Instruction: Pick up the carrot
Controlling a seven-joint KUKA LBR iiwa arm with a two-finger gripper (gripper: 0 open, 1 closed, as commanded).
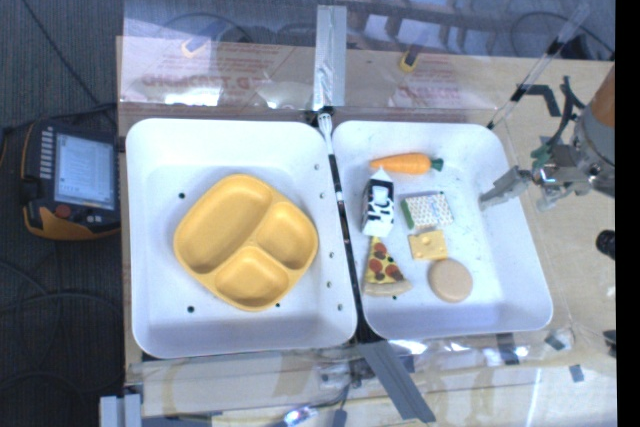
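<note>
The orange carrot (pixel 402 163) with a green tip lies flat near the far edge of the right bin (pixel 520 300), its tip pointing right. My gripper (pixel 521 198) hangs over the right rim of that bin, to the right of the carrot and slightly nearer the front. It is well apart from the carrot. Its fingers (pixel 497 191) stand open with nothing between them.
In the right bin below the carrot lie a black-and-white carton (pixel 377 202), a dotted green-edged packet (pixel 428 210), a yellow cheese square (pixel 428 244), a pizza slice (pixel 383 270) and a tan round cookie (pixel 451 280). A yellow divided plate (pixel 246 240) sits in the left bin (pixel 150 315).
</note>
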